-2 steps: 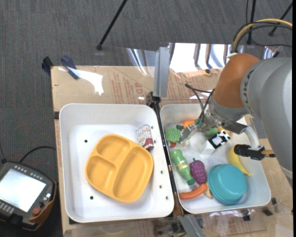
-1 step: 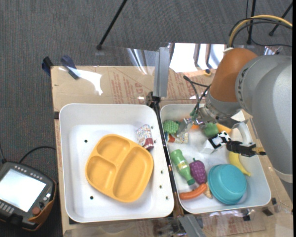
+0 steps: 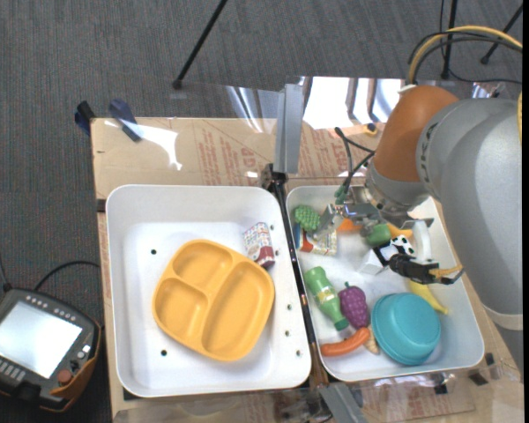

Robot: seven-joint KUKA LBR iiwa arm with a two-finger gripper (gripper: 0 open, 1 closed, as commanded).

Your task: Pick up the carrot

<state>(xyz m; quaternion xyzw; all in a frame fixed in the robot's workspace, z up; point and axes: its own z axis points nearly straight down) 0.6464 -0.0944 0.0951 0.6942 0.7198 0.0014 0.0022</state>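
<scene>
White right bin (image 3: 473, 346) holds carrot (image 3: 344, 345), grapes (image 3: 356, 303), teal bowl (image 3: 407, 327); hand (image 3: 338, 219) grip unclear.

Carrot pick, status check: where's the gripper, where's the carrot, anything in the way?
Gripper low at right bin's far-left end. Carrot lies at near edge, untouched. Bottle, grapes and teal bowl crowd it.

The plate (image 3: 213, 300) is yellow, the bowl (image 3: 407, 328) blue, the grapes (image 3: 355, 304) purple, the carrot (image 3: 344, 345) orange, the bottle (image 3: 324, 294) green.
</scene>
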